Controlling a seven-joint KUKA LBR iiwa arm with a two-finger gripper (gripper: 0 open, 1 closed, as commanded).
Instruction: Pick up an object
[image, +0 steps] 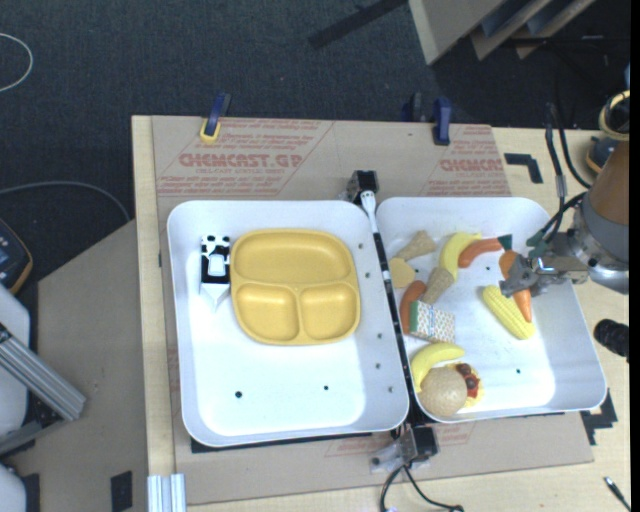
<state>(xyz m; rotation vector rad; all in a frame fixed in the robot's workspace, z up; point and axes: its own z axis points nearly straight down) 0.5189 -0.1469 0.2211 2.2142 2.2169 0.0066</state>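
Closest to the lens, at 6 o'clock in the right white shallow bin (560, 390), sits a round tan bun-shaped toy (444, 392) w/ a small red-and-yellow piece touching its 3 o'clock side, and a yellow plastic banana (436, 355) just at its 12. Further up the bin: a speckled wedge-shaped toy (432, 322), an orange carrot-shaped toy (411, 300), a pale yellow chunk (402, 271), a tan cone-like piece (419, 244), a second curved yellow banana (457, 250) and a thin orange-red stick toy (480, 251).

Arm's tool (528, 272) comes in from 3 o'clock and hangs over the bin's 2 o'clock zone. Can't tell if it's apart or together; an orange bit shows right at its tip, but whether that is pinched or just lying under it isn't clear. Directly at its 6 o'clock lies a yellow plastic corn cob (508, 310), touching or nearly touching the tip — likely the target.

Handling guess: cob looks like hollow moulded plastic, so light, stiff, not fragile, w/ a ribbed surface that should give some grip. It tapers and is rounded, so it may roll or squirt out if pinched near an end. Best hold: across the thick mid-section, closing at right angles to its long axis.

Left white bin (200, 400) carries a yellow three-compartment plastic plate (295, 285) and a small black-and-white block (215, 262) at the plate's 9 o'clock. Both bins rest on the tabletop (150, 180).
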